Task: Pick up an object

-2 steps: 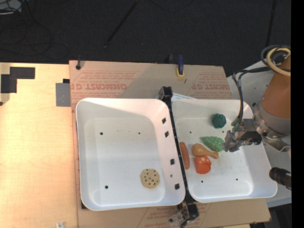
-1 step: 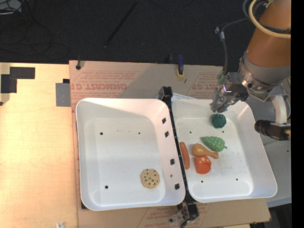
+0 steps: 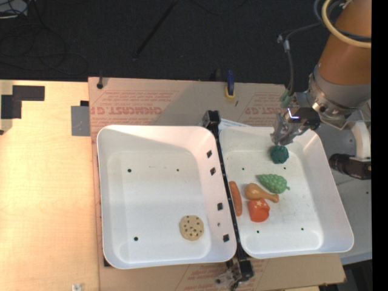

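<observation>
1. The grey arm reaches in from the right, and its jaws hang over the far part of the right bin.
2. The gripper is right above a dark green round object, touching it or nearly so; I cannot tell whether the jaws are open or closed.
3. That dark green object is roughly round, with no clear long axis.
4. Nearer in the same bin lies a light green bumpy piece, its long axis running left to right.
5. Just beside it an orange-tan drumstick shape lies aslant, thick end left.
6. A red piece touches it below.
7. A long orange sausage lies along the divider, pointing toward and away from the camera.
8. In the left bin sits 1 round cookie, well apart from everything else.
9. Both bins rest on the surface.
</observation>
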You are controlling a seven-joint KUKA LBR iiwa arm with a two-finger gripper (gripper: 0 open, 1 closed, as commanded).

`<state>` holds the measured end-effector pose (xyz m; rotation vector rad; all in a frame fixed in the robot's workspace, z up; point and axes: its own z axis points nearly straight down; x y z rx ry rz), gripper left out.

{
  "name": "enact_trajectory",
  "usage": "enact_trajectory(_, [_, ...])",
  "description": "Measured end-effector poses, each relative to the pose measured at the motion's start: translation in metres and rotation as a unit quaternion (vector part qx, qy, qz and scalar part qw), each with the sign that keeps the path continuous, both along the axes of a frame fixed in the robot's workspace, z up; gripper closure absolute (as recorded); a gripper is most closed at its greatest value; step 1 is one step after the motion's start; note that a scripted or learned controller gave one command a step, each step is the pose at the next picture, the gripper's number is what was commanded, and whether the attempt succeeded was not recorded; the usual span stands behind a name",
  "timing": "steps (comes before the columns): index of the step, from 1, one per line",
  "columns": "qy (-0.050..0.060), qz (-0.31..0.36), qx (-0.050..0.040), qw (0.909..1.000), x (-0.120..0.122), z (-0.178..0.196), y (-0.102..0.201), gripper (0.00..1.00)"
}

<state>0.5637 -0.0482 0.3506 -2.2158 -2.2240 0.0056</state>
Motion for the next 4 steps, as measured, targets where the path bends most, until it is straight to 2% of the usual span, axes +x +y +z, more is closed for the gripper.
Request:
enact_trajectory(2, [0.003,0.005,-0.0004,1.0,0.0,0.018,0.001,1.0])
enact_trajectory(3, [0.005,-0.004,0.0009,1.0,-0.063,-0.052,-0.023,1.0])
enact_trajectory(4, [0.006,-0.004,0.0015,1.0,-0.092,-0.166,-0.047,1.0])
